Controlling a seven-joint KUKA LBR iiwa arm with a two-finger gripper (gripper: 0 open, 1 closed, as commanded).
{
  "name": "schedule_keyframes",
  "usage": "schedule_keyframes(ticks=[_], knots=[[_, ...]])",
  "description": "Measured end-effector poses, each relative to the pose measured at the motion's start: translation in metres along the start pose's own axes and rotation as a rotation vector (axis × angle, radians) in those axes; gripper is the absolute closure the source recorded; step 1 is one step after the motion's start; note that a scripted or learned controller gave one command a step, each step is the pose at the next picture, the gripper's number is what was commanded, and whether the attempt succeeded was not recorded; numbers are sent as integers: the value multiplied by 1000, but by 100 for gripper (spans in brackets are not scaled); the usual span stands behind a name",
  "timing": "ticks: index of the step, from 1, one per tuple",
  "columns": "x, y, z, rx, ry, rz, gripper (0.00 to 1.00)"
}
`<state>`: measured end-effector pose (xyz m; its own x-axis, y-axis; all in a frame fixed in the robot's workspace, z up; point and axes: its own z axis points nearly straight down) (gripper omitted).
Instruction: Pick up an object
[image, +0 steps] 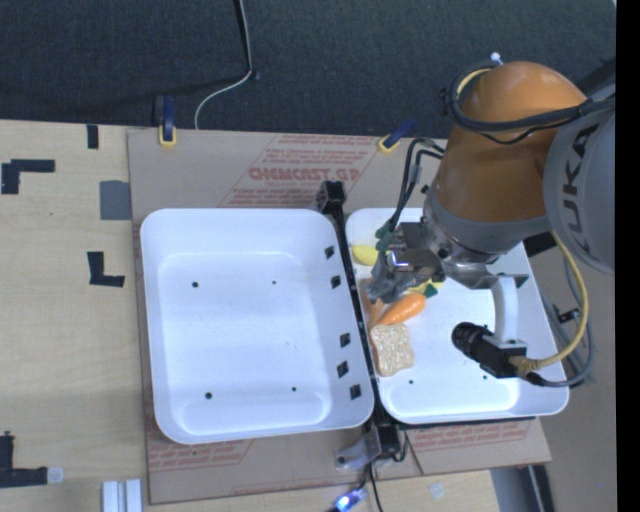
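Gripper sits over carrot near right bin's left wall; jaws' state unreadable. Carrot looks light, rigid, slick; grip mid-body.

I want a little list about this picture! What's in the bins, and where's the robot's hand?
left bin: white, shallow
right bin: holds the toys, near its left wall
carrot: orange, lying just above the cracker
cracker: tan square, flat on the bin floor
yellow thing: partly hidden by the arm
gripper: low over the carrot
holding something: cannot tell
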<state>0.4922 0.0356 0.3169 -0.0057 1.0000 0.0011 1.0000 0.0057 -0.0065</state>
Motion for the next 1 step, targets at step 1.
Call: schedule_keyframes(ticks=[1], knots=[[-77, 58, -26, -10, -5, 11, 100]])
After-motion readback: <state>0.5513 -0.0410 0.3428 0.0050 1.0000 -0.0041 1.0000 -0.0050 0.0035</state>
